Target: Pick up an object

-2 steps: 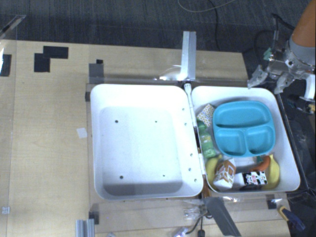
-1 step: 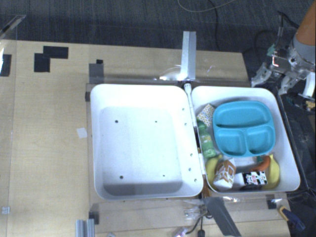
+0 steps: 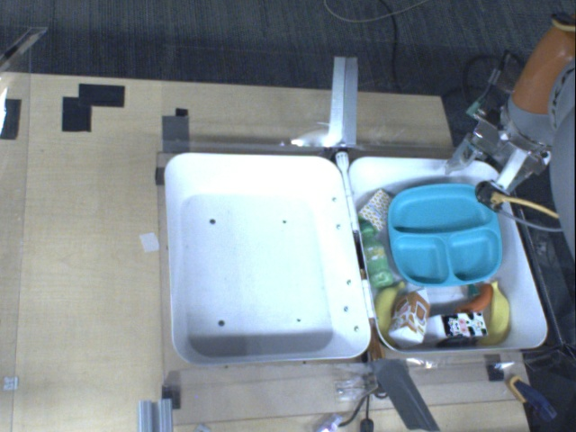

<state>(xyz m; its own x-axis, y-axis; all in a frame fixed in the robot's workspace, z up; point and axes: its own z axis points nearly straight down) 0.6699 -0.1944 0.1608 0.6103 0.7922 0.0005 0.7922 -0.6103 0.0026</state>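
Observation:
The right bin (image 3: 538, 309) holds a blue divided tray (image 3: 441, 232) at its middle. Along the tray's left side lie a patterned packet (image 3: 375, 207) and a green packet (image 3: 375, 261). At the bin's front lie a yellow banana-like piece (image 3: 386, 306), a brown-and-white cup (image 3: 411, 317), a black-and-white object (image 3: 462, 326), an orange piece (image 3: 482, 296) and a yellow piece (image 3: 499, 319). My gripper (image 3: 487, 164) hangs over the bin's back right corner, just above the blue tray's far right edge. Nothing shows in its grasp.
The left bin (image 3: 256, 255) stands beside the right one, parted by a metal divider post (image 3: 344, 106). A yellow cable (image 3: 531, 207) runs from the wrist across the right bin's rim. A black wire (image 3: 378, 7) lies on the dark floor behind.

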